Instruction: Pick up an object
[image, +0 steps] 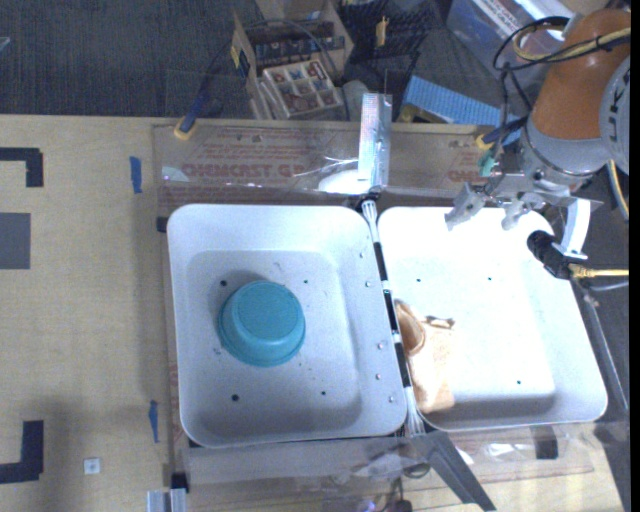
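Observation:
A teal upside-down bowl sits in the middle of the left bin. A tan, soft-looking object lies against the left wall of the right bin, near its front. My gripper hangs over the far edge of the right bin, well away from both objects. Its two fingers stand apart with nothing between them. The orange band of the arm rises above it at the top right.
A clear plastic panel and a metal divider post stand behind the bins. Boxes and clutter lie beyond the bench at the top. A black cable fitting hangs by the right bin's far right rim.

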